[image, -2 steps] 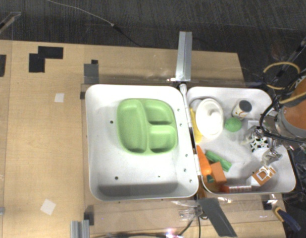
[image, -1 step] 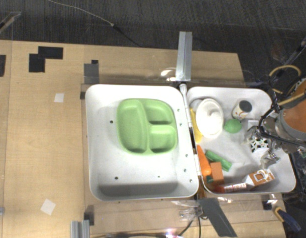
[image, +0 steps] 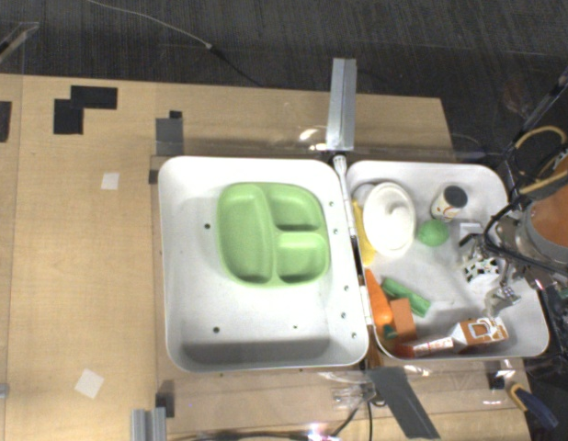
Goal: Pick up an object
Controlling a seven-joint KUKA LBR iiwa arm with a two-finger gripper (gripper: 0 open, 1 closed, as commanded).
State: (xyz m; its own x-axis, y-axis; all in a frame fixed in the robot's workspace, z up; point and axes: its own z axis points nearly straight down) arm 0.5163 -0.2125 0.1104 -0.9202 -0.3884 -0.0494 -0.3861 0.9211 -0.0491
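Observation:
The right bin (image: 477, 175) holds several objects. A white bowl (image: 391, 216) lies near its back left, with a green ball (image: 433, 233) beside it and a small dark-topped cup (image: 450, 199) further back. Along the left wall sit a yellow piece (image: 359, 220), an orange carrot (image: 379, 302), a green stick (image: 406, 294) and an orange block (image: 402, 319). A brown and white tube (image: 460, 338) lies at the front. My gripper (image: 491, 281) hangs low over the bin's right side, above the tube and apart from it, with cables around it.
The left bin (image: 187, 338) holds a green divided plate (image: 270, 232). A metal post (image: 343, 104) stands behind the seam between the bins. The arm's grey body with its orange band (image: 552, 219) covers the right bin's right rim. Bare wooden bench (image: 73, 274) stretches to the left.

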